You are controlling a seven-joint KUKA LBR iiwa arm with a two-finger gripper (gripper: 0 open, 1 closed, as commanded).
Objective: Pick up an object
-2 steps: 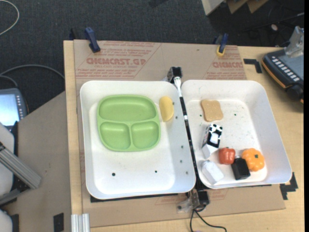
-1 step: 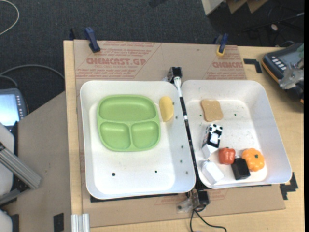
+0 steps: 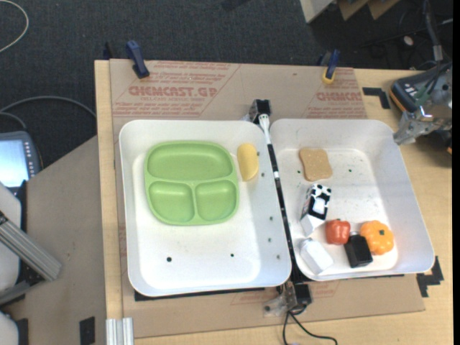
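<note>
A: The gripper (image 3: 424,110) sits off past the right bin's (image 3: 402,164) far right corner, and whether it's wide or closed can't be told.

B: All well apart from it: a tan slice (image 3: 315,163), an orange pumpkin toy (image 3: 377,237), a red pepper (image 3: 338,231). A yellow piece (image 3: 248,162) lies beside the green divided plate (image 3: 192,182) in the left bin (image 3: 136,192).

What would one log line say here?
arm: beside right bin | nothing picked | green plate: left bin

Bench (image 3: 215,85) carries two white bins (image 3: 144,214)
</note>
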